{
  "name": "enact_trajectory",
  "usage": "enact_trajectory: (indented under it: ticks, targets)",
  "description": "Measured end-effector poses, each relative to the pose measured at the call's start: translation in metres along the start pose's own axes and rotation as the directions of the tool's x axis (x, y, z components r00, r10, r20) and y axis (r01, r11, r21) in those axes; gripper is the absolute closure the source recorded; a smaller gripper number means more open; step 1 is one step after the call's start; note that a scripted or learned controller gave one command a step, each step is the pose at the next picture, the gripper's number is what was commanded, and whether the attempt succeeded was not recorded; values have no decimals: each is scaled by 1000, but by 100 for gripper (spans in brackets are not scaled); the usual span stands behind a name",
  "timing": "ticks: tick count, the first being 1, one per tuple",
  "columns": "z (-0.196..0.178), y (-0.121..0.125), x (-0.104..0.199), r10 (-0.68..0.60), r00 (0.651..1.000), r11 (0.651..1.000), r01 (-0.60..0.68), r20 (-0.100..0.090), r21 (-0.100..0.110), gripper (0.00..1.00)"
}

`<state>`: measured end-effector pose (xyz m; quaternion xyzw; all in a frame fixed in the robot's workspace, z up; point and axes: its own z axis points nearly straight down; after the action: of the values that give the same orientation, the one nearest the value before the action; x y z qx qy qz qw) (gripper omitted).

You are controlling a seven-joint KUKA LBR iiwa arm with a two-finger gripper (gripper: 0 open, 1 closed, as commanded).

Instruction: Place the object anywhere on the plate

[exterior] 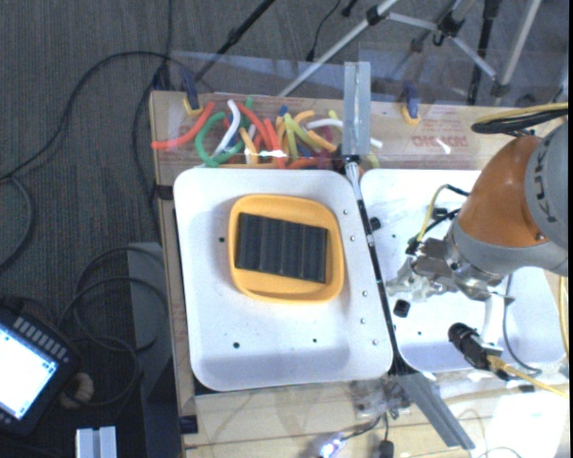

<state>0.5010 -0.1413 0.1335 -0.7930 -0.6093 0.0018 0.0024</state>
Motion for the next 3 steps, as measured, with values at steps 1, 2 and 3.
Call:
enact_trajectory:
  ticks: [1,2,3]
  targets:
    - [-49,-8,68,-50,999,999,50,1,-2,100]
    - [-48,11,122,-37,999,999,37,2,-1,100]
    - [-49,14,157,-105,995,995,105,3,-2,100]
